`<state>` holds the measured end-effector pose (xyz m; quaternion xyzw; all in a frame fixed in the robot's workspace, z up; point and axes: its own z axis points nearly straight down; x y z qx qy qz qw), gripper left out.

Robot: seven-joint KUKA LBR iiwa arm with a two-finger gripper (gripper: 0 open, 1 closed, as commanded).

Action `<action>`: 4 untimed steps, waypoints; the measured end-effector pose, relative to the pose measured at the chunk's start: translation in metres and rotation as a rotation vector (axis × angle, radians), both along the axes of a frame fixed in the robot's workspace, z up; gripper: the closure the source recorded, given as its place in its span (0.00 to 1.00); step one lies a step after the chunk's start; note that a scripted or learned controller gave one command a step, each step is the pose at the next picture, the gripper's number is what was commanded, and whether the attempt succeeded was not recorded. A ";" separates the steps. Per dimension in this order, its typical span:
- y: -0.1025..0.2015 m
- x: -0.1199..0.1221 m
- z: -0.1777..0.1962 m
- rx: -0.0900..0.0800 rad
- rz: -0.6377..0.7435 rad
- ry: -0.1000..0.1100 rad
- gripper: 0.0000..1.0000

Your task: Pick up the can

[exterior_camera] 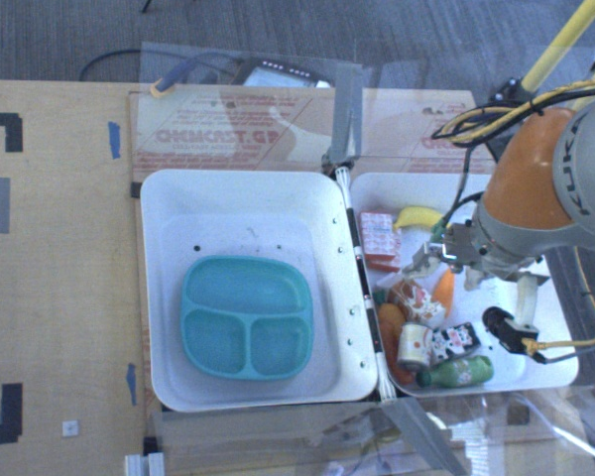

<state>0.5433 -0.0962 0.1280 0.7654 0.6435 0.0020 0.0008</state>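
1. left bin (178, 206): teal divided plate (246, 317) lying flat, nothing on it.
2. right bin (565, 370), left side: the can (413, 345), small and pale, on its side, touching an orange item and a green bottle (458, 372).
3. can likely light, rigid, smooth, prone to roll; grip across its round body.
4. gripper (456, 261) above the clutter, apart from the can; finger state cannot tell.
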 end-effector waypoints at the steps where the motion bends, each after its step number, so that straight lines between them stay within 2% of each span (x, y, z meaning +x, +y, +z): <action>1: -0.005 -0.025 -0.021 0.000 -0.006 -0.053 0.00; 2: 0.003 -0.056 -0.004 -0.001 -0.231 -0.023 0.00; 3: 0.009 -0.064 0.056 -0.001 -0.199 0.005 0.00; 4: 0.054 -0.058 0.056 0.000 -0.094 0.007 0.00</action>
